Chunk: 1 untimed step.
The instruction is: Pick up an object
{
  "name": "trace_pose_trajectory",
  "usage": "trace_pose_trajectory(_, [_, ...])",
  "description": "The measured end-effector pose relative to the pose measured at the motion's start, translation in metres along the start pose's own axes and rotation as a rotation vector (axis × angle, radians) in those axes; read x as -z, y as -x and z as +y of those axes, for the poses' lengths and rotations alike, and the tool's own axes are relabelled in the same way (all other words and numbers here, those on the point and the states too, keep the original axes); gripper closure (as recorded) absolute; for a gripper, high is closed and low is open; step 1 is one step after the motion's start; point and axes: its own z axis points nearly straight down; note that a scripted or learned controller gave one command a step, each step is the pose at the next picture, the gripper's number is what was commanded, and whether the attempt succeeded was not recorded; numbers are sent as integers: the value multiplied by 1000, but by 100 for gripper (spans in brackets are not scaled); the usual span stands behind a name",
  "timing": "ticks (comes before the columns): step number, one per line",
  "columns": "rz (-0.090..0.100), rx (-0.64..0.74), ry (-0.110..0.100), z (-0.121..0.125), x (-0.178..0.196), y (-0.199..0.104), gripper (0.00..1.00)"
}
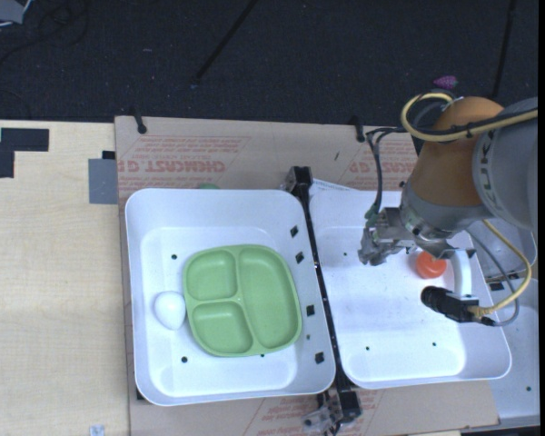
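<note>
Hanging low over the right bin (381, 357): gripper (374, 251), hard to tell if holding anything. Just beside it, orange thing (429, 264). Farther off, green plate (242, 299), white ball (170, 310).

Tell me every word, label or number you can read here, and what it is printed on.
Red printing on the cardboard sheet behind the bins: upside down and blurred, not readable for certain.
Red printing on the cardboard's front edge: too small to read.
Dark letters on the arm: cut off, unreadable.
</note>
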Motion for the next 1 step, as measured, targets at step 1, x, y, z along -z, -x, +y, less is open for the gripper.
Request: trace_pose_trajectory(1, [0, 2, 0, 3, 43, 5, 100])
